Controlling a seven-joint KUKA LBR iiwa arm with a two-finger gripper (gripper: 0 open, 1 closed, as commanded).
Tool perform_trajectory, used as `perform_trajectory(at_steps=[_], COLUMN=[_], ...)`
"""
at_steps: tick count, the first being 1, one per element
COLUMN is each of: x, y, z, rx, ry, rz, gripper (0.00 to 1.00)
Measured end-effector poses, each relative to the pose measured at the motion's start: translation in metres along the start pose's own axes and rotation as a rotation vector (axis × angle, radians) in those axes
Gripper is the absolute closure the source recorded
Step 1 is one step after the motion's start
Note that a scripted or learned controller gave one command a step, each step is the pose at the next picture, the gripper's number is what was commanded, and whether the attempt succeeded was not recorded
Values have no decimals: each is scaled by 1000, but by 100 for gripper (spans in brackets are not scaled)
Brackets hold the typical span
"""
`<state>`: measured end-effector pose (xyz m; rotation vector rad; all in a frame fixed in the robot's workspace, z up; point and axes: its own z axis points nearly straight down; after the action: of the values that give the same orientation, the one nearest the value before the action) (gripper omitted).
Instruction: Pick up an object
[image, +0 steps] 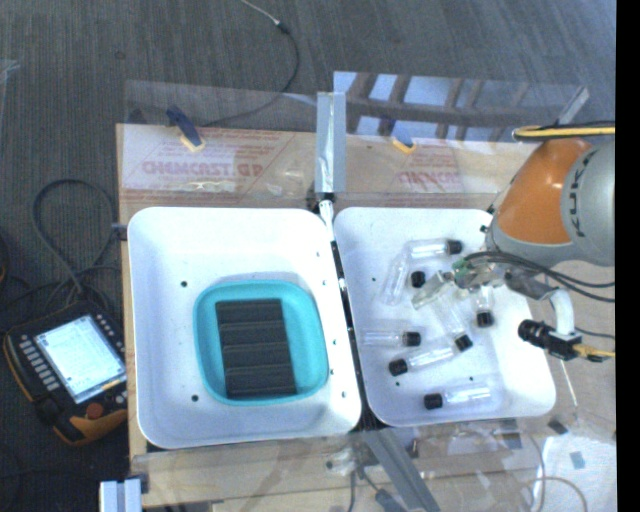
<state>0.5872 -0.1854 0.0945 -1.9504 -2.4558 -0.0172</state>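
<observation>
Reading "CHEMCAST" in mirrored red letters, the sheet (205, 165) backs both bins.

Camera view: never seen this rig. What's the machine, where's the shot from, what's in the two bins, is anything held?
One fixed camera looks down at a slant on a bench with two shallow white bins. The grey arm with an orange band is a KUKA iiwa reaching in from the right; its two-finger gripper sits low over the right white bin. That bin holds several small clear plastic tubes with black caps, scattered. The left white bin holds a teal square tray with a dark ribbed insert. The gripper is too small and cluttered here to tell whether it holds a tube.
</observation>
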Motion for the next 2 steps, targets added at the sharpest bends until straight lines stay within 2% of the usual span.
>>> perform_trajectory(at_steps=[1,2], x=[-27,30], y=[61,89], z=[6,6], rx=[-6,18], ry=[-14,-18], rz=[-85,-197], gripper=[0,0])
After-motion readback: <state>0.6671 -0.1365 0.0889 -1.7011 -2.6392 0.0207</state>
